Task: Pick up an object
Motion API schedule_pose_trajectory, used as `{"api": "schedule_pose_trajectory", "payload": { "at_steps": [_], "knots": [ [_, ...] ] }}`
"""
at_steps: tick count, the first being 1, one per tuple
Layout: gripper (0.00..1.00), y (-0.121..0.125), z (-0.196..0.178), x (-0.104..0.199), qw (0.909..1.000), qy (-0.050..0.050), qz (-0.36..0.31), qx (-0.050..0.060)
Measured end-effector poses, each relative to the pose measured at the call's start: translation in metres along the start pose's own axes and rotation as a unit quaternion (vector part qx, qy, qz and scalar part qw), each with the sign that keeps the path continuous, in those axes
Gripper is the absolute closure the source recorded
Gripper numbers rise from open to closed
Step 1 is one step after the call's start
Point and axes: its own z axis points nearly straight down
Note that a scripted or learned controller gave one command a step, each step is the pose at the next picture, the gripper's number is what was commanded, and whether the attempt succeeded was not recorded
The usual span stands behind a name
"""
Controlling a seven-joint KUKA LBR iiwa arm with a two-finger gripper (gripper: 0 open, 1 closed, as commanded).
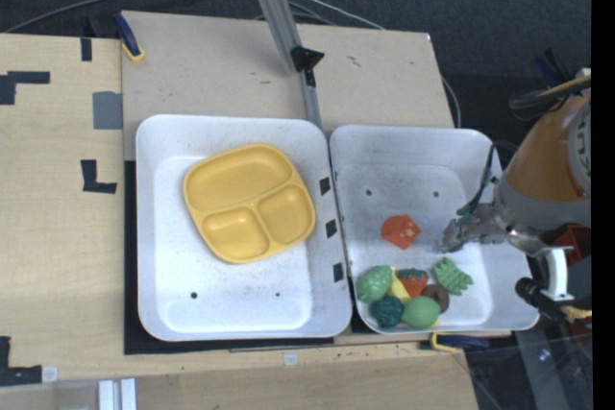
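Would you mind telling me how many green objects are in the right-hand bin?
4, possibly more hidden in the pile: a light green piece at the cluster's left, a dark teal one below it, a round green one at the front, and a leafy one on the right.

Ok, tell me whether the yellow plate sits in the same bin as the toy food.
No, the yellow plate lies in the left bin, while the toy food is clustered in the right bin.
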Motion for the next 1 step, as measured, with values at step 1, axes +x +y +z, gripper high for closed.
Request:
{"api": "schedule_pose_trajectory", "payload": {
  "at_steps": [1],
  "knots": [
    [1.00,0.0067,-0.0538,0.0094,1.0000,0.000,0.000,-0.002]
  ]
}}
